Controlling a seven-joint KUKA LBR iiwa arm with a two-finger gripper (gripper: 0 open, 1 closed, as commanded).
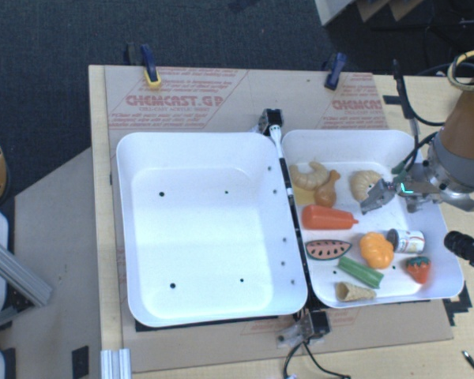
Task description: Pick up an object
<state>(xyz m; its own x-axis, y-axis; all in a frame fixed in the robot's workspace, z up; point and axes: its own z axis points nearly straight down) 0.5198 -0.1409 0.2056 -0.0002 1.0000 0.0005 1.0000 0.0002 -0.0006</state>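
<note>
The gripper (379,198) hung over the right bin (344,139) with fingers I couldn't read, so close to the bread roll (365,183) that a descent might nudge it aside.

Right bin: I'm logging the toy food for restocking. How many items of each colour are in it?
Tan: 3
Orange: 2
Red: 2
Green: 1
White: 1
Total: 9
</note>
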